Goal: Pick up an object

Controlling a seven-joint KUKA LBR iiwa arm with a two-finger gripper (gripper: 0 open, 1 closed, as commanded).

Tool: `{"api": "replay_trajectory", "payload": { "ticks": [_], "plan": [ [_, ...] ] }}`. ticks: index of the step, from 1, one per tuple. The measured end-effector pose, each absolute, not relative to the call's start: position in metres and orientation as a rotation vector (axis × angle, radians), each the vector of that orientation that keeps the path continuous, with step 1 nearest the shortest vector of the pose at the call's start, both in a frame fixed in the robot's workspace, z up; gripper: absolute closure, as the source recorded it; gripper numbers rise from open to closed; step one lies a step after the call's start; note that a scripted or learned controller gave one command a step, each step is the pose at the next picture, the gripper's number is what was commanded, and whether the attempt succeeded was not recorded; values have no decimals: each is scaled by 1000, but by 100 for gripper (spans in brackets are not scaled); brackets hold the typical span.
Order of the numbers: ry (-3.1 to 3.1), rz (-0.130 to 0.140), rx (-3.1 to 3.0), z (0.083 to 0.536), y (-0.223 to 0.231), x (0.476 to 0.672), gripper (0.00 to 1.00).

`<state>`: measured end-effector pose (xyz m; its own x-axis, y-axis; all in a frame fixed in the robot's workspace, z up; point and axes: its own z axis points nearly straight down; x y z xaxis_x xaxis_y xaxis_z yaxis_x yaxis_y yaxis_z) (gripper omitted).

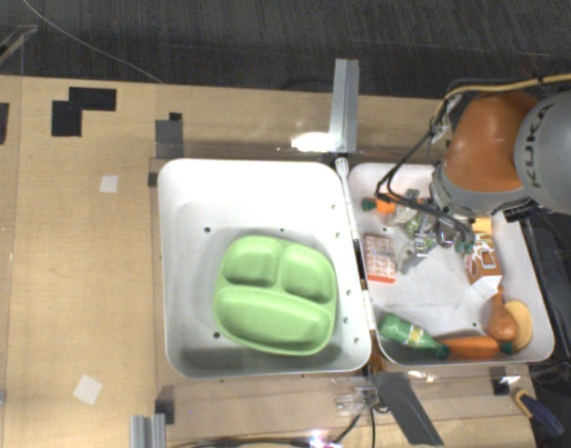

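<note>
On the wooden counter (71, 278) the left bin (178, 250) holds a green divided tray (276, 292), lying flat toward its near side. Just right of the divider, the right bin (537, 339) carries a small printed packet (380, 258) near its left wall, a green bottle (409, 334) lying along the near edge, an orange carrot-like piece (470, 347) beside it, and a tan and orange rounded toy (509, 322) in the near right corner. The claw (427, 236) hangs low over the far middle of this bin, above bare floor between the packet and a brown packet (482, 259); whether it is released or clenched cannot be told, and nothing shows between its tips
</note>
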<state>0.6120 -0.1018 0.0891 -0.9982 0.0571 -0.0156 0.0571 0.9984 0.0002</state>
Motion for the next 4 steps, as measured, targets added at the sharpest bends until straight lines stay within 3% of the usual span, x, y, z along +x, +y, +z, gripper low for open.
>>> {"api": "replay_trajectory", "payload": {
  "ticks": [1,2,3,4],
  "plan": [
    [3110,-3,78,105,-101,617,100],
    [3080,3,529,259,-82,660,100],
    [3078,3,518,269,-81,661,100],
    [2994,4,925,268,-33,628,100]
  ]
}}
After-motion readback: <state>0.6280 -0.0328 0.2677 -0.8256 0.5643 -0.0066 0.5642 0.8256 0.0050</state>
